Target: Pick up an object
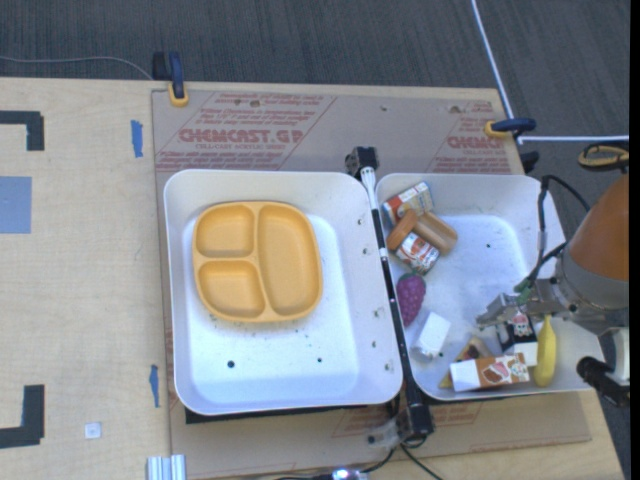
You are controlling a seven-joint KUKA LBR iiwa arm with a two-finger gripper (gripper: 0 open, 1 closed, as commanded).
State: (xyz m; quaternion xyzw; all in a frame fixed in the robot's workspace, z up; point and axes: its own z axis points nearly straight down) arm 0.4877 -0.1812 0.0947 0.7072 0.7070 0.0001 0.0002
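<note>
Pincer low in right bin, near its lower right corner, over clutter. Finger state: cannot tell, too small and too tangled with dark bits beneath. Nothing visibly between fingers, so no grasp claimed.

Candidates all in right bin: banana just right of pincer, upright along the wall; carton below it, flat by the front rim; white block to the left, near the purple fruit; hot dog and can up by the divider, well apart from pincer. Small dark item directly under pincer, identity unclear. Left bin holds just a yellow tray, not a likely target.

Step, judged: approach/descent onto target, grasp not yet confirmed. Nearest picks look like the dark item or banana.

Next move calls for: centring over one object only, straddling it across the narrow side, closing, then lifting straight up. Risks: crowded corner, banana against wall leaves little finger room, carton edge may get nudged, fingers could close on air or pinch two things at once. Worth checking for an object between fingers after lift before calling it done.
</note>
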